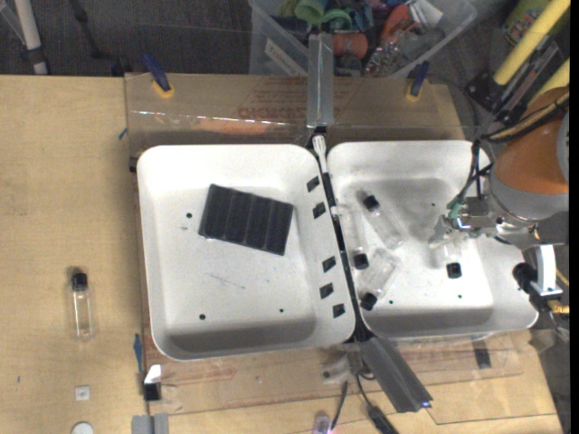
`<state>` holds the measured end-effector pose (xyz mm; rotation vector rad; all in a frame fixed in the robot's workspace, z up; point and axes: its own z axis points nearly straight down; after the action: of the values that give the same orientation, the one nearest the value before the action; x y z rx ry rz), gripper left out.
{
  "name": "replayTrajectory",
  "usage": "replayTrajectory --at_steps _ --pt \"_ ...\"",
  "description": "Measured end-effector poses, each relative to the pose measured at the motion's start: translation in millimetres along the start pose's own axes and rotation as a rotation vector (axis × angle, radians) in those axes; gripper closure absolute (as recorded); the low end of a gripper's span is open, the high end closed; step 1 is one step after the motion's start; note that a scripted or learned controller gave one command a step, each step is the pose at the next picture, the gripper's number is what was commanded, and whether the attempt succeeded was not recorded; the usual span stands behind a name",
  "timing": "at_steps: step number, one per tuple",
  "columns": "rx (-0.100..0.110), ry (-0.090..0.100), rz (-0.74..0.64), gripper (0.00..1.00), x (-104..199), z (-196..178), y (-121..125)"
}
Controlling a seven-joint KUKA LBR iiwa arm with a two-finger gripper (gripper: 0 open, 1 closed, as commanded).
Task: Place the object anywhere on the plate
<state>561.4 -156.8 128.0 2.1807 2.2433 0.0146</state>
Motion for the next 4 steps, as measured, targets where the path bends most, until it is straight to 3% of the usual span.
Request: replayTrajectory --at_steps 1,2,3,4 --pt "-0.001 0.0 0.001 1.0 -0.3 -9.2 0.4" --pt "0.005 0.002 -0.026 1.0 36.4 37.1 -69.7" --pt "0.002 0.003 -0.04 1.0 16.4 37.1 -68.4" --pt "0.002 0.001 -0.453 1.0 -28.2 36.6 -78.9"
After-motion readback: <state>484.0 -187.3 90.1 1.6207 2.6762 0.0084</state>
